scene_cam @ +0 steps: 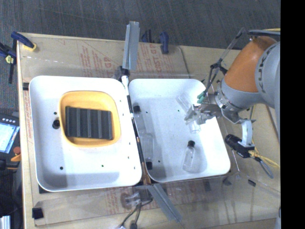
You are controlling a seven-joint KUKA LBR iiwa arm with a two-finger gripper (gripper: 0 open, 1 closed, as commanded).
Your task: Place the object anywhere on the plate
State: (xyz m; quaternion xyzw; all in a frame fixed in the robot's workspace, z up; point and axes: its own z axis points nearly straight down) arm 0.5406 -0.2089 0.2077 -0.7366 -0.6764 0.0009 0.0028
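Note:
A small clear bottle with a black cap [190,157] lies on the floor of the right bin [162,94], near its front right corner. A yellow plate [89,98] with a dark ridged centre rests in the left bin [43,142]. My gripper [194,114] hangs over the right side of the right bin, a short way behind the bottle and apart from it. Nothing is visible in its grasp.
A clear strip with black ends [144,138] runs along the right bin's left wall. Blue clamps [164,41] and a metal bar [130,46] stand at the bench's back edge. A small screen [7,135] sits at the far left.

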